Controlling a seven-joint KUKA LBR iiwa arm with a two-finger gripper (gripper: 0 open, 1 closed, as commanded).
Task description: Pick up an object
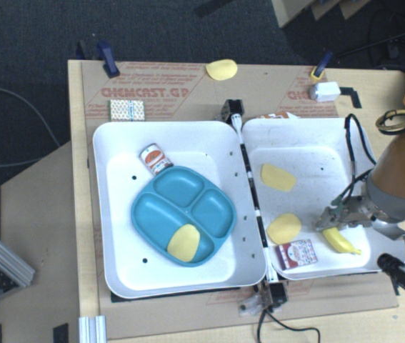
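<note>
In the right bin (309,138) lie a small yellow banana (342,242), a red and white packet (297,254), a flat yellow piece (278,178) and a rounder yellow piece (284,229). My gripper (333,220) is low over the bin's right side, just above the banana's left end. The grey and orange arm (402,181) comes in from the right and hides the bin's right wall. Nothing is visibly held.
The left bin (116,163) holds a blue divided plate (182,213) with a yellow piece (183,243) in its front compartment, and a small red and white can (156,158) behind it. A yellow piece (221,69) and a small patterned packet (127,109) lie on the board behind the bins.
</note>
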